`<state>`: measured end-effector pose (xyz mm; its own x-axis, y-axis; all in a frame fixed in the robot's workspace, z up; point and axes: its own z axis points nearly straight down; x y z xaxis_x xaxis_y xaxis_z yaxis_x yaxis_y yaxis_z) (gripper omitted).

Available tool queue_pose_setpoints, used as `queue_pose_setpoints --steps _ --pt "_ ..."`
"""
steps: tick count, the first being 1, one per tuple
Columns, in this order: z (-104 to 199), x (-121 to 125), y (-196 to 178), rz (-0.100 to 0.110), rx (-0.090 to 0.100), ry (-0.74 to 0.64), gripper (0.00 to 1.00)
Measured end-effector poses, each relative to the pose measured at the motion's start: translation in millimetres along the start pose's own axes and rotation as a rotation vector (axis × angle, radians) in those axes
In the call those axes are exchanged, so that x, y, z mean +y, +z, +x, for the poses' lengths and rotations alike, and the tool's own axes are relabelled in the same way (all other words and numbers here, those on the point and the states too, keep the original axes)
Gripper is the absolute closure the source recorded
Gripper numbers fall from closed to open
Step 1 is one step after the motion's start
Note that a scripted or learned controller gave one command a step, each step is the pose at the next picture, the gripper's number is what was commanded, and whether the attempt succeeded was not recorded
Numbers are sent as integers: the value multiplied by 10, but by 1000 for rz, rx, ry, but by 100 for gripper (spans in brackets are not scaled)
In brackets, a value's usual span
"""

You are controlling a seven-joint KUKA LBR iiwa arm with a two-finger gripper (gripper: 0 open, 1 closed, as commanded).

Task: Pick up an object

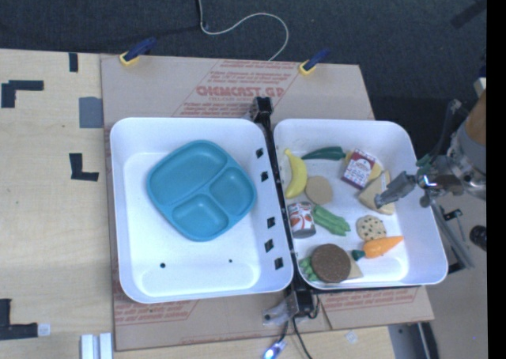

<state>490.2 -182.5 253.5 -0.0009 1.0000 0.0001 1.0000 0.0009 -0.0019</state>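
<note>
Clutter is the main risk: the right shallow white bin (pixel 395 132) is packed with small toy foods, and the grey two-finger gripper (pixel 393 189) sits low at its right side, just over a pale yellowish wedge-shaped piece (pixel 371 201). Whether the jaws are open or closed cannot be told; nothing is seen held between them. A descent here could land on the wedge's edge and push it toward the round tan cookie (pixel 370 228) or the orange plastic carrot (pixel 383 246), both just beside it. The bin wall is close on the right, so a collision with the rim is also judged possible.

The likely target, the pale wedge, lies under the gripper tip in the right part of the bin; its long axis cannot be made out, being partly covered. If the carrot is taken instead, its long axis runs roughly left-right with a slight upward tilt, tip pointing right toward the wall. The red and white small box (pixel 360 168) lies up-left, near but apart.

The blue three-compartment plastic plate (pixel 202 189) rests in the left white bin (pixel 126 215), well apart.
</note>
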Motion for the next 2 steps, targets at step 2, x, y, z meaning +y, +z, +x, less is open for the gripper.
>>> queue_pose_setpoints --steps 2 --pt "605 202 -470 -5 1 -8 100"
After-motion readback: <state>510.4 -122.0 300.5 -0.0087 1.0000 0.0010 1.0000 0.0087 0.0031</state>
